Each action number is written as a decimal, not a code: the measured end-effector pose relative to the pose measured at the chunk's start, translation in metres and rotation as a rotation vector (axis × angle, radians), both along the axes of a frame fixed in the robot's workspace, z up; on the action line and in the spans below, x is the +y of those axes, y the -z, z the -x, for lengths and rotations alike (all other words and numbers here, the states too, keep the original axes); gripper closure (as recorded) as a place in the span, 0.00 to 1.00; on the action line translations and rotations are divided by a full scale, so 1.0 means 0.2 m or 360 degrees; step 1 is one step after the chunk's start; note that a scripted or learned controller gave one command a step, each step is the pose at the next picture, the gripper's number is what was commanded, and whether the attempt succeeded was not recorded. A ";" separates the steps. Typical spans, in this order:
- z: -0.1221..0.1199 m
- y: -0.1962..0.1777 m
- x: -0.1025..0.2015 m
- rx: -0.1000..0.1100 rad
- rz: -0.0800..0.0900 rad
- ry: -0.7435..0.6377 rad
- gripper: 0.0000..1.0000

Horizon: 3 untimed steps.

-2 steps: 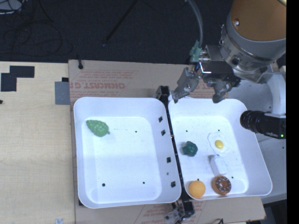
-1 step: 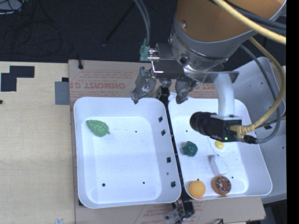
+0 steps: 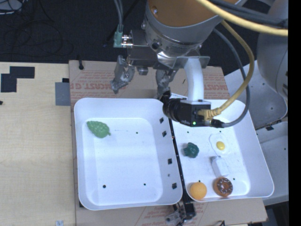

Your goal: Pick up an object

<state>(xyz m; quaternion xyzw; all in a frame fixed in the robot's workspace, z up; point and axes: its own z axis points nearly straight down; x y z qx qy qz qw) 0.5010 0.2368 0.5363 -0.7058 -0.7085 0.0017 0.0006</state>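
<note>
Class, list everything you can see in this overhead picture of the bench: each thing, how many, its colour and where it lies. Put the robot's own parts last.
Bins: two, white, side by side on the bench.
Leafy toy: one, light green, left bin, upper left.
Broccoli-like toy: one, dark green, right bin, near the divider.
Fried egg: one, white with yellow yolk, right bin, middle.
White block: one, right bin, below the egg.
Orange ball: one, right bin, lower edge.
Doughnut: one, brown, beside the ball.
Cardboard: brown, under the bins.
Arm: grey and orange, above.
Tool: raised above the bins' far edge, holding nothing.
</note>
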 end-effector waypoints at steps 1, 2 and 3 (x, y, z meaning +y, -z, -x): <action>0.00 -0.05 -0.02 0.0006 0.0004 0.0010 1.00; 0.13 -0.01 -0.37 0.0003 0.0002 0.0015 1.00; -0.03 0.45 -0.50 0.0014 0.0005 0.0012 1.00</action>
